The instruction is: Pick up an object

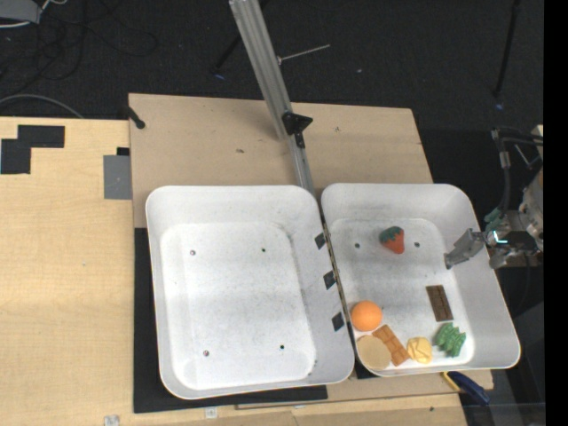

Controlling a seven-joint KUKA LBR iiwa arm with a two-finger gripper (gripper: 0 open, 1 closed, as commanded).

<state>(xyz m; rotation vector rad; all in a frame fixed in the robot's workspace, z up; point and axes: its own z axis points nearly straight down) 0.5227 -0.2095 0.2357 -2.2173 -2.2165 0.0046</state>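
Wooden bench (222, 145), two white bins (169, 211)

Two shallow white bins sit side by side on a tan board (222, 140), the left bin (232, 289) touching the right bin (461, 204). A grey metal rail (264, 69) slants across the board behind them. A pale wooden tabletop (62, 282) lies to the left.

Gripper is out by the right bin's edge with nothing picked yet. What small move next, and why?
Probably slide the gripper left over the right bin, toward the strawberry. It stands apart from the other items, which cluster at the bin's near end, so it looks the easiest to grasp.
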